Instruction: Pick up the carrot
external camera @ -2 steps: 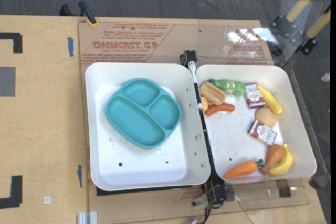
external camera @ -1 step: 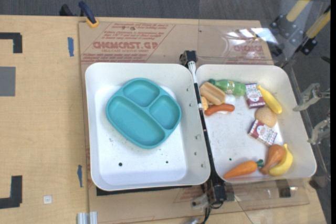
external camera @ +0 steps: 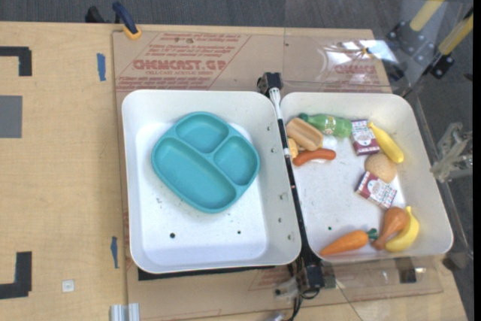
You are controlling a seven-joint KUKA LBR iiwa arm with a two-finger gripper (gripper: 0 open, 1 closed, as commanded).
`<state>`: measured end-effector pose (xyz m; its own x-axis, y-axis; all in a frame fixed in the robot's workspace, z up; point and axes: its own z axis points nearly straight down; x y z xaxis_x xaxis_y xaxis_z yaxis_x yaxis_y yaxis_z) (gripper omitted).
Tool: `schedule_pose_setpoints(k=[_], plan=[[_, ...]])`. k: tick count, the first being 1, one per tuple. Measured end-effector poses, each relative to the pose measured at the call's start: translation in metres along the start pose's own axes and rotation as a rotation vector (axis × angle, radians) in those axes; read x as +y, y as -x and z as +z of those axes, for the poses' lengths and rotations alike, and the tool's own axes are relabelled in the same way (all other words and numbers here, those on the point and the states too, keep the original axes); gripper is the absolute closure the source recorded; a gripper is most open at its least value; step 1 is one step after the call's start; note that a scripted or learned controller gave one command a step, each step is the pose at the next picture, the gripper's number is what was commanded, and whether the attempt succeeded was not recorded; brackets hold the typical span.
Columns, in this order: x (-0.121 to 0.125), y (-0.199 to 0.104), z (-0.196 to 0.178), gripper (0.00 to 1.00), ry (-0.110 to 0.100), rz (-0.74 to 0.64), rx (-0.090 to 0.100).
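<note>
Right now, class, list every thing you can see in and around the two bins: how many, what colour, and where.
bins: 2, white, side by side on the bench
divided plate: 1, teal, left bin
carrot: 1, orange, right bin, near edge
bananas: 2, yellow, right bin, one far right, one near corner
hot dog: 1, tan, right bin, far left
green bottle: 1, right bin, far edge
cartons: 2, red-and-white, right bin
chilli-like red piece: 1, by hot dog
</note>
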<state>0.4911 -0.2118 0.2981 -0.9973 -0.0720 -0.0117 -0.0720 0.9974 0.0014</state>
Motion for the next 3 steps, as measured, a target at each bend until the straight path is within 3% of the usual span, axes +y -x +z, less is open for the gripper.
schedule_pose_setpoints(k=[1, 2, 3], plan=[[-0.014, 0.005, -0.141, 1.0, -0.007, -0.206, -0.004], [-0.014, 0.005, -0.137, 0.0, -0.001, -0.205, 0.003], [-0.012, -0.003, 0.015, 0.0, 0.007, -0.416, 0.013]])
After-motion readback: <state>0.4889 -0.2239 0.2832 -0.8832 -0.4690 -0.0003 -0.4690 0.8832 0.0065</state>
